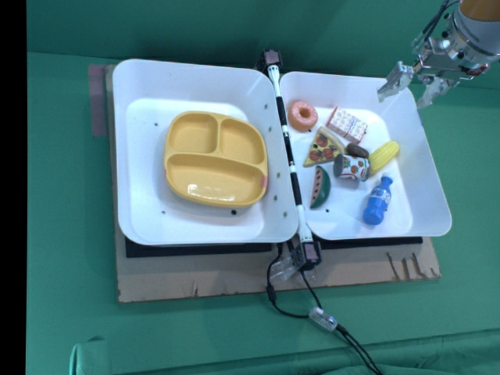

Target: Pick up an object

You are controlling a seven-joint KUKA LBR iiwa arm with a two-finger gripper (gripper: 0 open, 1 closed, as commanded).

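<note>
My gripper (412,87) hangs open above the far right corner of the right bin (426,194), with nothing between its fingers. Below and to its left lie several small toys: a pink donut (303,115), a wafer-like block (347,123), a pizza slice (321,148), a corn cob (383,155), a printed can (351,167), a watermelon slice (319,187) and a blue bottle (377,201). The corn cob is the nearest of them to the gripper.
The left bin (141,209) holds a yellow divided plate (216,158). A black-and-white bar (284,135) runs along the ridge between the bins. A cable (312,303) trails off the front of the cardboard base over green cloth.
</note>
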